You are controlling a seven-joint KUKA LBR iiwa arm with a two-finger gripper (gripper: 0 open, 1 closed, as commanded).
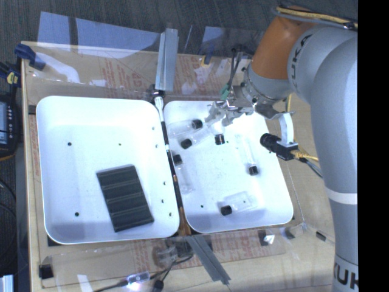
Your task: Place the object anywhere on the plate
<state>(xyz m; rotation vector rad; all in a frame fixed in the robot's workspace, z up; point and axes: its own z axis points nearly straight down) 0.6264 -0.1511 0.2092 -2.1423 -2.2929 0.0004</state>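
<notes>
Camera view: gripper over rt bin

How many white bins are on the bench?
2: the left bin holds a dark ribbed block; the right bin lies beside it, under the arm.

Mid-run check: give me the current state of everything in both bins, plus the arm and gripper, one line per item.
Dark ribbed plate: lying flat in the left bin, tilted off square, nothing on it.
Clear objects with black caps: scattered across the right bin, loose.
Clear piece with black cap: lying near the right bin's front edge.
Gripper: low over the right bin's back edge; hold unclear.
Arm: reaching in from the right.
</notes>
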